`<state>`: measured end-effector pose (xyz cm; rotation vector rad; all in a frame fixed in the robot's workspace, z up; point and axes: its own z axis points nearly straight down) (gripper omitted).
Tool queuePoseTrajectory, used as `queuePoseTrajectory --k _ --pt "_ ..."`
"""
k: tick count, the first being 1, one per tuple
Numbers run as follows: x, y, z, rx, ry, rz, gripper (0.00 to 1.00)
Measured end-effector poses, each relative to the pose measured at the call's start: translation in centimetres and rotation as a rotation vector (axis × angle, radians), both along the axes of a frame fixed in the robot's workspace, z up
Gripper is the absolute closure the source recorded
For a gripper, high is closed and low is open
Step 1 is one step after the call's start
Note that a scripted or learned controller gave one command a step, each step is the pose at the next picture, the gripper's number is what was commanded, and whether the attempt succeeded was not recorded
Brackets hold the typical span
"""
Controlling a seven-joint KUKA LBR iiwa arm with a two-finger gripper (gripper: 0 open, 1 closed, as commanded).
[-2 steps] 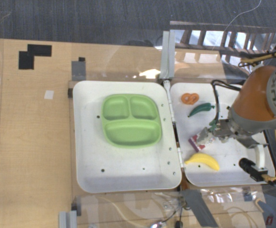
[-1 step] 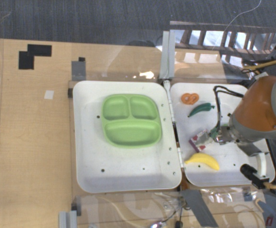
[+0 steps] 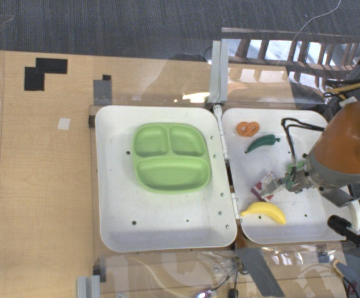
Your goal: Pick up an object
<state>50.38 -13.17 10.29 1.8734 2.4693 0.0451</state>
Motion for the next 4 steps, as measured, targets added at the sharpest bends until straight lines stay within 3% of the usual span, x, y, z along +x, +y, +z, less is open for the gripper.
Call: queuePoseTrajectory --k 1,2,3,4 --pt "5.7 -1.3 -0.2 -0.009 0.021 0.228 0.0" --pt "10.5 1.7 4.4 -0.01 0.043 0.389 0.0" --pt "16.0 3.5 -1.3 -0.006 0.049 0.272 0.0" --pt "16.4 3.8 0.1 -0.008 0.034 0.279 1.0"
